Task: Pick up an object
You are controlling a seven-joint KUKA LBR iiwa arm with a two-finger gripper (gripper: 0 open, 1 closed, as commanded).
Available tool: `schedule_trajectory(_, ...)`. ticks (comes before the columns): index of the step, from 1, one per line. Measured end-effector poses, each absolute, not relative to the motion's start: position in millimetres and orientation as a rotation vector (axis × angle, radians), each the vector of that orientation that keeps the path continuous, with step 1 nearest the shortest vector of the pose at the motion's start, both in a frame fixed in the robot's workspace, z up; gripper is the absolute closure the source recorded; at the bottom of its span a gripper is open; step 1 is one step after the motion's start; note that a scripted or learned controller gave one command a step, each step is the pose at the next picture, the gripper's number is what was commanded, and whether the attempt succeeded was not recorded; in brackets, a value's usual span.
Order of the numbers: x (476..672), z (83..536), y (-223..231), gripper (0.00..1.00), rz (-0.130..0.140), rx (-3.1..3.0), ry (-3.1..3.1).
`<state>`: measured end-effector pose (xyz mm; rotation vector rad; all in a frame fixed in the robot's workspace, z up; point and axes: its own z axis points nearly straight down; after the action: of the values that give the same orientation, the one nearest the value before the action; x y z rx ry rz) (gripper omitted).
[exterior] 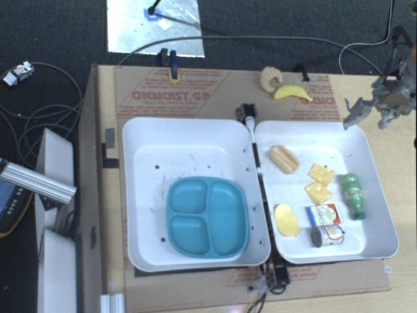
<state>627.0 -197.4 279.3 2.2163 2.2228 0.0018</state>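
Note:
My gripper point(371, 115) hangs at the far right, above the bench just beyond the right bin's point(374, 165) back right corner, its two fingers spread open with nothing between them. In that bin lie a tan hot dog bun point(284, 159), two yellow cheese-like squares point(320, 174) point(317, 192), a green bottle point(352, 195), a yellow lemon-shaped piece point(286, 220), and a small red and white can point(326, 225) on its side. All of them lie lower left of the gripper, apart from it.
The left bin point(146, 149) holds a blue divided plate point(207, 216). A banana point(292, 93) and a tan roll-shaped object point(271, 78) lie on the bench behind the bins. Cables run across the back and the dark floor at left.

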Motion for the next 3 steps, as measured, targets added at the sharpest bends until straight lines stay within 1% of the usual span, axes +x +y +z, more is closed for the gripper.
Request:
schedule_trajectory(1, 598.8, 112, -190, 0.00, -0.002, 2.222, 2.224)
schedule_trajectory(2, 580.2, 84, -148, 0.00, 0.001, 2.218, 2.225)
schedule_trajectory(3, 552.0, 84, -160, 0.00, 0.000, 2.220, 2.222)
